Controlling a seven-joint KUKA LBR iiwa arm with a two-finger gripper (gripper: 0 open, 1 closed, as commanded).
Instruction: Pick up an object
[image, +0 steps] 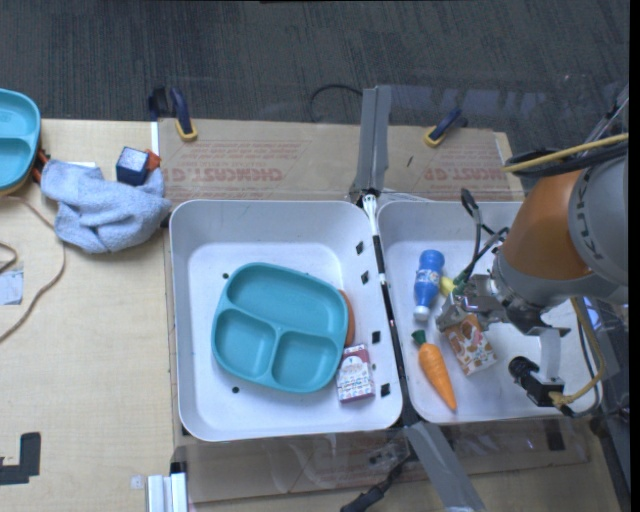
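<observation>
- We see the gripper (462, 312) low in the right bin (500, 225), over a small carton (470, 345); we cannot tell its state.
- A carrot (437, 375) lies beside the carton, a blue bottle (428, 280) behind it.
- The left bin (200, 300) holds a teal divided plate (280, 327).
</observation>
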